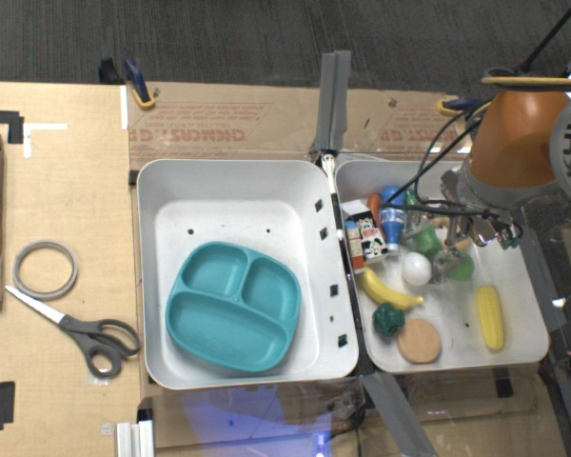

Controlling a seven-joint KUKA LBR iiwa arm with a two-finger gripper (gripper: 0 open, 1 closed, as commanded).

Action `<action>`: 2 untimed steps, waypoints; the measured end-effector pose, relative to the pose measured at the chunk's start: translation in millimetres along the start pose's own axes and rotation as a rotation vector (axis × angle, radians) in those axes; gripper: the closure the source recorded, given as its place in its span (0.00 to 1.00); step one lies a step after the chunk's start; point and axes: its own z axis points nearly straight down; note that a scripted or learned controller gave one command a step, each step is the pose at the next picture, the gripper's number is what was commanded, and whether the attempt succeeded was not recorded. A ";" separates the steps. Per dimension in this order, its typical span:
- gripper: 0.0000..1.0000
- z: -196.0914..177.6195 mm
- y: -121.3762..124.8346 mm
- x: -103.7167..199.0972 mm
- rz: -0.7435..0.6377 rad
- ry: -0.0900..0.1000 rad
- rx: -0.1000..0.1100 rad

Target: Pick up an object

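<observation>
The arm is reaching in from the right over the right bin (538, 346), and the gripper (449, 246) is hanging low among wires and clutter at that bin's middle; whether it is spread or pressed together cannot be told. The nearest candidate, a white egg (416, 268), is lying just to the gripper's left and slightly nearer the camera, round, so no long axis is governing the approach. A green item (460, 268) is sitting just beside the gripper, partly hidden. A banana (388, 289) is lying aslant below the egg, almost touching it. A corn cob (491, 317) is lying lengthwise toward the near wall, well apart. A small printed carton (364, 235) and blue can (392, 222) are crowding the far left corner. In my judgement the banana and carton are hemming in the egg. The left bin (152, 255) is holding a teal divided plate (233, 305).
</observation>
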 end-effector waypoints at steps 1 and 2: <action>0.00 0.5 0.6 6.1 0.086 -0.007 -0.003; 0.00 -1.1 -11.3 -5.6 0.120 -0.013 -0.001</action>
